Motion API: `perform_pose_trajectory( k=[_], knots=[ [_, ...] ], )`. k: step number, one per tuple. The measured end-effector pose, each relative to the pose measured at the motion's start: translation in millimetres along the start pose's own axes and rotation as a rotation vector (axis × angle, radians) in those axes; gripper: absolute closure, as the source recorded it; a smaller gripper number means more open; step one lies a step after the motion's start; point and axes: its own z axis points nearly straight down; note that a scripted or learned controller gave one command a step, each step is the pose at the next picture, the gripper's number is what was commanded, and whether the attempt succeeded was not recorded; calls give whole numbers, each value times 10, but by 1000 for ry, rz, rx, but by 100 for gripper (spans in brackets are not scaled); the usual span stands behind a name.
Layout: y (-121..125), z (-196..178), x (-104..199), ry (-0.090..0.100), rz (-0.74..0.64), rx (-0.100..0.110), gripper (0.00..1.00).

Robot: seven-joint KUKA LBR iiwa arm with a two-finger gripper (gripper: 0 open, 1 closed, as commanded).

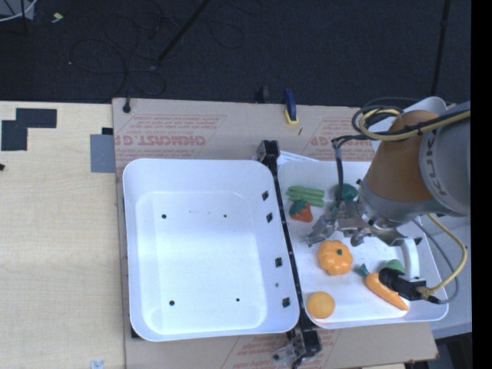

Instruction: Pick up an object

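Dark backdrop hung with loose cables, and below it a pale wooden bench [54, 229] under a cardboard sheet [192, 125]. At the gripper [336, 235] first: spread open, clasping nothing, hanging low inside the right bin [430, 314] off the grey arm [450, 167]. Directly beneath, touching its fingers or very nearly so, a toy pumpkin [335, 258]: orange, lobed, upright near the bin's middle. Looks to be the approach step of the pick, with the grasp not yet made. Calls next for dropping a little lower so as to straddle the pumpkin's widest part, then closing squarely. Likely to squirt sideways off those rounded lobes if pinched off centre. Further out: a small red toy [301, 213] with a green vegetable [306, 194] just beside it, toward the far left of the bin. A teal piece [350, 192] close by the wrist, too hidden to name. A toy carrot [382, 289] with a green top at the near right. An orange ball [320, 305] in the near left corner, apart from the rest. Beyond that, the left bin [138, 206], white with a few small dark holes. As for writing: red print on the cardboard, upside down from this side, seemingly "CHEMCAST", remainder too small to read. More red print at the near edge, cut off. No labels legible on the toys or the arm
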Motion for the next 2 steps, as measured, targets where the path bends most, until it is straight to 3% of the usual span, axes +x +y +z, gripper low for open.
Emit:
perform_pose_trajectory(
  k=[1,2],
  knots=[
    [448,558,11,-1,-6,-8,0],
    [130,535,70,1,0,-5,0]
  ],
)
